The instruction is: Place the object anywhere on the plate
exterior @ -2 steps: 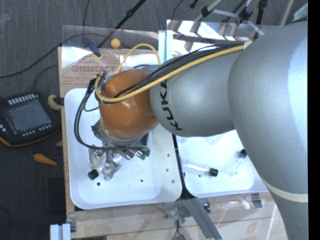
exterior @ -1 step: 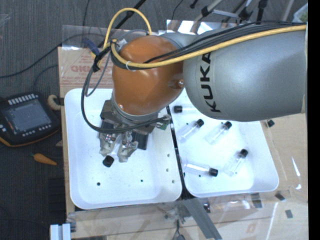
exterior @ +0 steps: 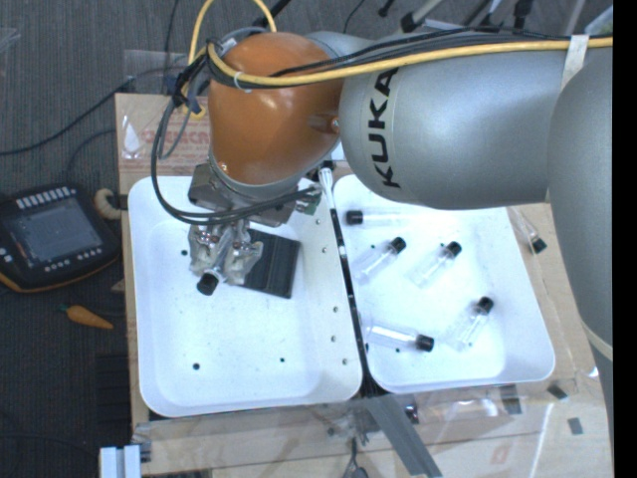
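A dark grey carpeted floor (exterior: pixel 60 68) runs round the whole set-up, with black cables trailing across it. The grey arm (exterior: pixel 468 118) reaches in from the right over the top of the scene, and its orange band (exterior: pixel 264 108) hangs above the left bin. The bench (exterior: pixel 259 428) is pale wood and shows as a border round the two bins.

The left bin (exterior: pixel 239 366) is mostly bare white floor with a few small dark specks. The gripper (exterior: pixel 224 255) is low over its upper part; from where I stand I cannot tell whether it is clenched or released. A flat black slab (exterior: pixel 276 265) sits just beside it, on the side toward the divider.

A handheld control pendant (exterior: pixel 50 235) lies on the carpet left of the bench, with a small orange tool (exterior: pixel 90 318) near it.

In the right bin (exterior: pixel 448 364) five clear vials (exterior: pixel 439 263) with black caps lie scattered, apart from each other.
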Tool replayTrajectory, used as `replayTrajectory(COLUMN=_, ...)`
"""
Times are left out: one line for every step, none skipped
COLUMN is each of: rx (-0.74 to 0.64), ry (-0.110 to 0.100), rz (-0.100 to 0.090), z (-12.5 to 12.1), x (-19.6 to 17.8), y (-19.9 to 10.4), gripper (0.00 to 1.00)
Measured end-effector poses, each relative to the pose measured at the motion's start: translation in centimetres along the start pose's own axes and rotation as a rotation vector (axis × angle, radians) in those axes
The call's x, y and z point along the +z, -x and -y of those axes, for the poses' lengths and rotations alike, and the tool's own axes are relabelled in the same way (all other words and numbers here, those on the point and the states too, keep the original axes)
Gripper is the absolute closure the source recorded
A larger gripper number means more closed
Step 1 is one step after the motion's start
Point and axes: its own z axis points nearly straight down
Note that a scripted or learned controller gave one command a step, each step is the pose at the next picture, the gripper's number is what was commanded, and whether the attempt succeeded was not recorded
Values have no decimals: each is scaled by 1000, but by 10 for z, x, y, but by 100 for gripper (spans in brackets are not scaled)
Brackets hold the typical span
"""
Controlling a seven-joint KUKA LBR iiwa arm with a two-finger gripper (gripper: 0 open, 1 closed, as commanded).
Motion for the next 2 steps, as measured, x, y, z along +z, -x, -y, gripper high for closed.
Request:
replayTrajectory(rx=-86, ry=4, rz=-2, z=-86, x=63, y=-29, gripper=100)
replayTrajectory(rx=-260, ry=0, rz=2, z=-81, x=-46, y=-25, gripper=100)
